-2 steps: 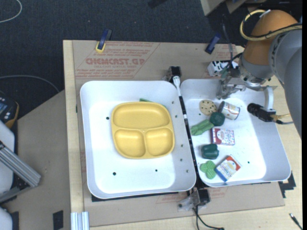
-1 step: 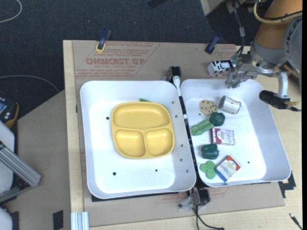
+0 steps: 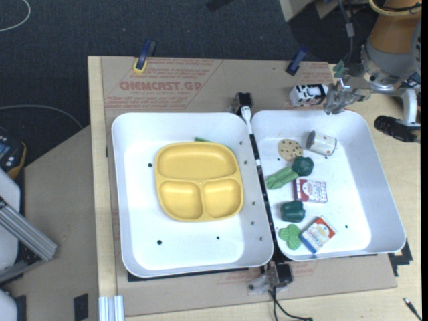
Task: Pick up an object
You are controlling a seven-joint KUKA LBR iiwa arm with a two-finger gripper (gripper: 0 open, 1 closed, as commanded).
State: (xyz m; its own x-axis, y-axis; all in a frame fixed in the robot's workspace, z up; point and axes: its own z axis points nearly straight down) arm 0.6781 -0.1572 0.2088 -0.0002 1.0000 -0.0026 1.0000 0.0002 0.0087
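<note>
— Where did the pickable things lie?
— The small white cup [image 3: 322, 143] sat upper right, in the right bin [image 3: 381, 179].
— And the gripper [image 3: 336, 101]?
— Above the bin's upper rim; its grasp couldn't be told. It needed to descend centred over one item.

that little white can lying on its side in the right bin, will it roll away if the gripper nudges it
Probably yes. The white can lies on its side on the smooth floor of the right bin, so a sideways nudge may roll it. It looks small and likely light. Nothing touches it; the cookie sits apart.
</note>
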